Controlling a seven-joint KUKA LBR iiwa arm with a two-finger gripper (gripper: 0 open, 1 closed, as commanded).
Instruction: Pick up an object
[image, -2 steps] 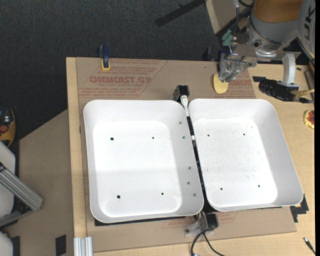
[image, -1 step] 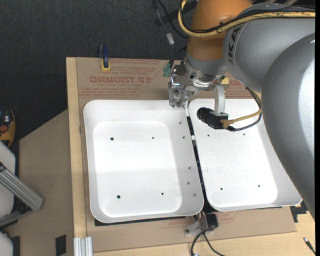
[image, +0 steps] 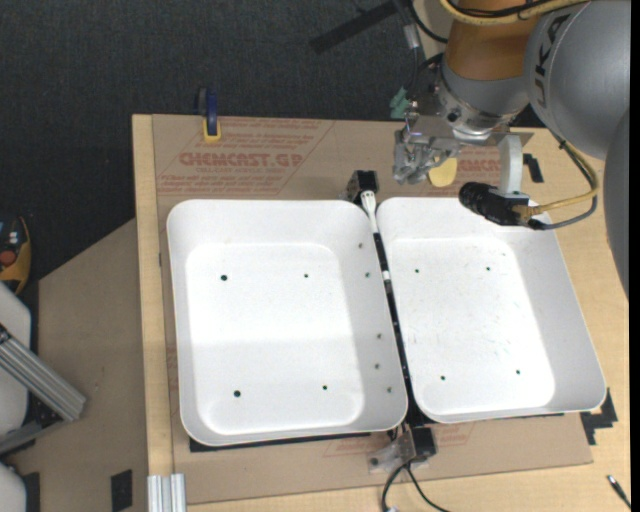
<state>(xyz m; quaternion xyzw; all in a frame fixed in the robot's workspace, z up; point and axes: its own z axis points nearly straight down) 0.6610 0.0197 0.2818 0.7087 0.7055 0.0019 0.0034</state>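
nearest us, the left bin (image: 270, 320) and right bin (image: 490, 310) sit side by side for sorting; beyond the right bin's far rim, we see the gripper (image: 418, 165) raised, a pale yellow object (image: 442, 172) seemingly pinched between its fingers.

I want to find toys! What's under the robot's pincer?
A small pale yellow thing sits at the pincer, above the brown board behind the right bin. Its upper part is covered.
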